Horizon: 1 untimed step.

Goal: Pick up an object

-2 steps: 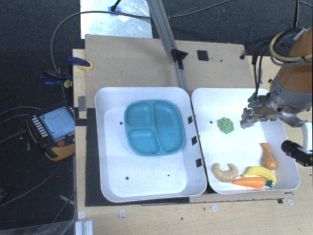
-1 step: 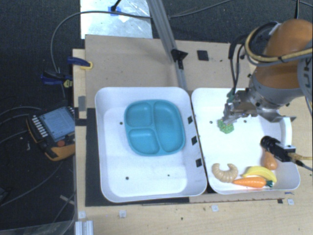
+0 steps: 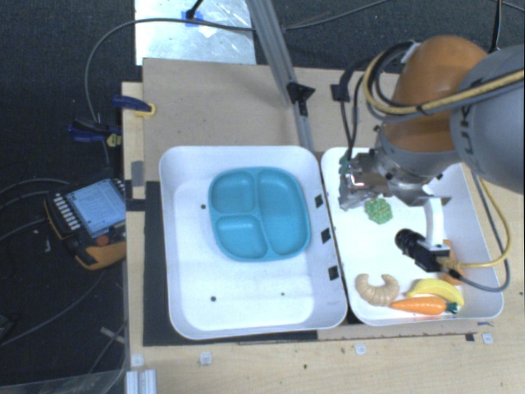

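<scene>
Orange plastic carrot (image 3: 418,306) lies along the bottom edge of the right-hand shallow white bin (image 3: 361,240), in the lower right of the frame, with a yellow toy banana (image 3: 440,290) touching it just above and a tan curled croissant-shaped toy (image 3: 376,289) just beside its left tip. Higher in the same bin, a small green broccoli-like piece (image 3: 378,212) sits alone on the white floor, well apart from those three. The two-finger metal gripper (image 3: 354,185) hangs just above and to the left of the green piece, near the bin's left wall; whether it is clenched or released cannot be told from this angle, and nothing is seen gripped in it. To the left, the left-hand shallow white bin (image 3: 184,245) holds a blue three-compartment plastic plate (image 3: 258,213) lying flat in its upper half. The grey arm (image 3: 496,113) with its orange band (image 3: 431,68) fills the upper right. Beyond the bins, the brown bench top (image 3: 213,97) stretches toward the upper left.
</scene>
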### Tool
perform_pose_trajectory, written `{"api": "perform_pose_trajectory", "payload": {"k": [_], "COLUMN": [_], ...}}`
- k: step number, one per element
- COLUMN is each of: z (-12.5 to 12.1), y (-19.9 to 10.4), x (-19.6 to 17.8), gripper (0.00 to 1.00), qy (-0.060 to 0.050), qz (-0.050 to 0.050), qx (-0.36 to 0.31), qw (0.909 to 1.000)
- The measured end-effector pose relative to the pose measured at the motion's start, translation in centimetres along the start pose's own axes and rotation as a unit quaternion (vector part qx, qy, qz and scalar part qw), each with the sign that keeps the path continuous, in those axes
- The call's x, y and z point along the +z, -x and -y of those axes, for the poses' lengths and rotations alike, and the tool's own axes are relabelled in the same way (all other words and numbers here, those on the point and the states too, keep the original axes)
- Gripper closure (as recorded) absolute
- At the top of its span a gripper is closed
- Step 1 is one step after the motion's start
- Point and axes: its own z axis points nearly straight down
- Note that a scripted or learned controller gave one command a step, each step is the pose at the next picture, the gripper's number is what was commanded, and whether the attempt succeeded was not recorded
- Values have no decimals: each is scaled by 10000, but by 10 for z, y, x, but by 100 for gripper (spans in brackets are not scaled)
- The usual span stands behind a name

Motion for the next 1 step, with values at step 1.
{"api": "perform_pose_trajectory", "payload": {"k": [1], "z": [-9], "y": [-47], "x": [15], "gripper": [100], "qy": [2], "qz": [3], "qx": [3], "qw": [10000]}}
